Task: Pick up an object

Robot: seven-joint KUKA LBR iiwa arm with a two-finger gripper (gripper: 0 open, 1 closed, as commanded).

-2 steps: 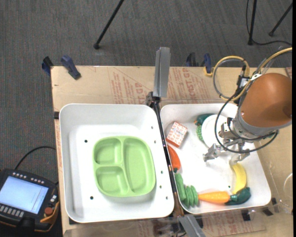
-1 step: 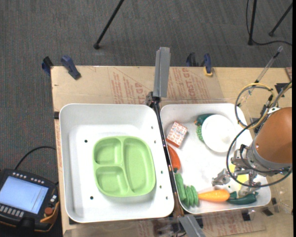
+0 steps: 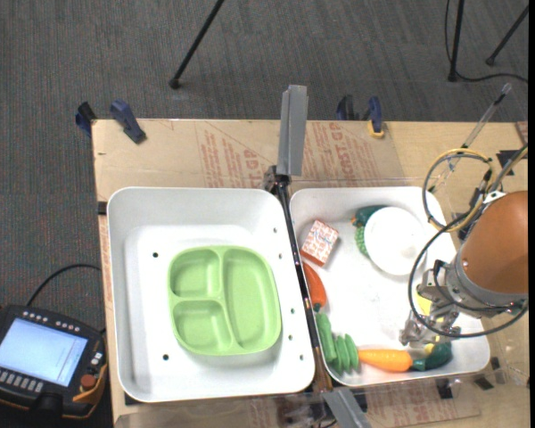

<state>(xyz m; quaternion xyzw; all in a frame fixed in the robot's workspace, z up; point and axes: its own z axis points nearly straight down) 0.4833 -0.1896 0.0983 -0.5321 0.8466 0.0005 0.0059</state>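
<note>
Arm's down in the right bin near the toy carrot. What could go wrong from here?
The gripper sits low by the carrot and close to the right bin's near wall, so the fingers could catch the wall or push the carrot against it rather than grasp it. The green ridged toy lies at the carrot's other end and might be nudged. Loose cables above the wrist could snag.

The arm (image 3: 499,243) shows a rounded orange band with a smooth, faintly glossy surface, sitting above a grey metal wrist ring. Thin cables — black and yellow — loop around it in wide coils (one rises toward the upper right). Below, the gripper (image 3: 421,328) is a small cluster of silvery-grey metal parts.
</note>
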